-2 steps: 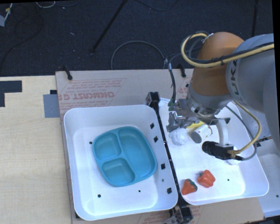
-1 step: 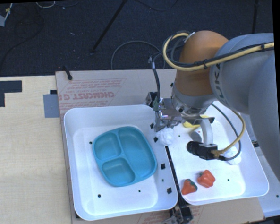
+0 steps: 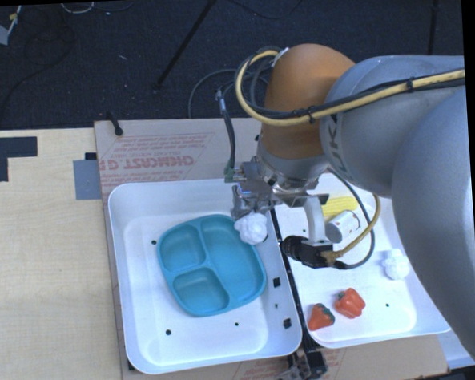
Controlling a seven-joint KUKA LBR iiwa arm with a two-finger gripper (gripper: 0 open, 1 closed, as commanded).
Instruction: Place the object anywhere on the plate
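A small white crumpled object [image 3: 252,228] is sitting at the upper right edge of the blue plate [image 3: 211,265], directly beneath the gripper [image 3: 253,207]. It is touching the gripper's lower end, but the fingers themselves are lost in the clutter of the wrist, so whether they are closed on it or merely above it cannot be told.

The plate, a three-compartment tray turned at a slant, is lying in the left bin [image 3: 150,327]. White floor is showing all around it, widest along the near edge and the left side, while its right corner is coming close to the wall shared with the right bin [image 3: 406,315]. All three compartments are looking bare apart from the white object at the rim.

The arm [image 3: 395,135] is reaching in from the right, its orange band [image 3: 304,93] hanging over the far end of the divider and covering much of the right bin's upper part. In that bin, a yellow piece [image 3: 340,206] (partly hidden by the wrist hardware) is lying near the top, a white lump [image 3: 395,265] is sitting by the right wall, and two orange-red pieces [image 3: 349,303] [image 3: 320,317] are lying side by side near the front edge, with open floor between them and the white lump
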